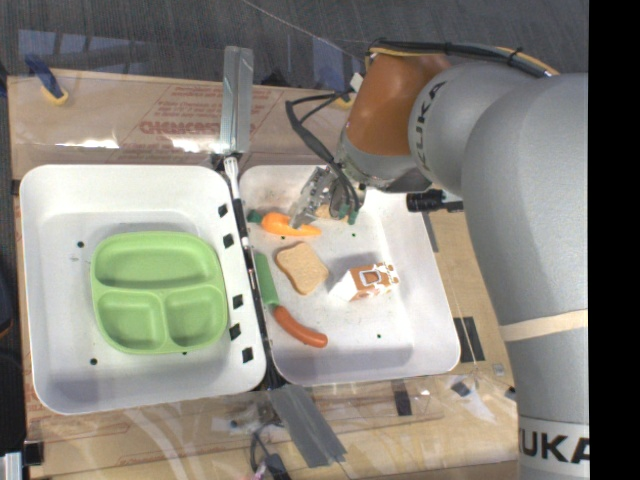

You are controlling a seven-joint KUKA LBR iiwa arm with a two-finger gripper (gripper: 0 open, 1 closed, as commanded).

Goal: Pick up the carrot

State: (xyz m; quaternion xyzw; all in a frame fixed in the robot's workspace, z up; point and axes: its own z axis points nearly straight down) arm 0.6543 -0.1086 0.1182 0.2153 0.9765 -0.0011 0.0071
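The carrot [291,227] is orange with a green stub at its left end. It lies flat in the right bin [420,308], near the back left corner. My gripper [326,208] reaches down over the back of that bin, just right of the carrot and above its right end. The fingers stand open; the left fingertip [303,211] is at the carrot's right end, and nothing is held between them. The grey arm with its orange band covers the bin's back right corner.
In the right bin, a bread slice [302,268] lies just in front of the carrot, a small white and orange carton [370,281] to its right, a red sausage [301,328] at the front, and a green stick [265,280] along the left wall. The left bin [50,218] holds a green divided plate [157,290].
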